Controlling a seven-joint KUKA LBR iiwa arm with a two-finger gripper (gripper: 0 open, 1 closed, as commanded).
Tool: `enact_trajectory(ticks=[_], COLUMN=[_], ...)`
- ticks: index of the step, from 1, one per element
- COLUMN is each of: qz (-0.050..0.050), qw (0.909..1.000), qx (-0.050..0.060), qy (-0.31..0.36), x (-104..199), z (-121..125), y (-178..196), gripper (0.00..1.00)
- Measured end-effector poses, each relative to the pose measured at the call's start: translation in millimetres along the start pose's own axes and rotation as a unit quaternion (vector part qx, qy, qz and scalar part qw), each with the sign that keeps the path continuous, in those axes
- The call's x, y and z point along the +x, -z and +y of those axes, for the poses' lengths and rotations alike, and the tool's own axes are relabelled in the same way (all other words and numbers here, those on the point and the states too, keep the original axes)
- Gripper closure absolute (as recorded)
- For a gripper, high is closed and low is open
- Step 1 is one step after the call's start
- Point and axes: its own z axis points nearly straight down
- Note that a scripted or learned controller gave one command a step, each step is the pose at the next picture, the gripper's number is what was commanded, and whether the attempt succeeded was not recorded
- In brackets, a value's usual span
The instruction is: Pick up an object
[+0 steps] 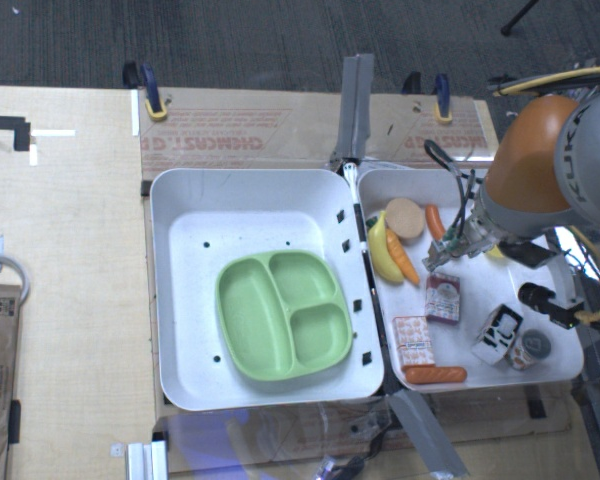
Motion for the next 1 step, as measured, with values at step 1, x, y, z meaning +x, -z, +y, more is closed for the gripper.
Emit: enact_trajectory(ticks=[1], qz=[0.001], qw=[1.0000], qx=[0.001], qy=[0.000], x=[0.3], z=[-0.5], y=[-1.4], gripper=[0.00])
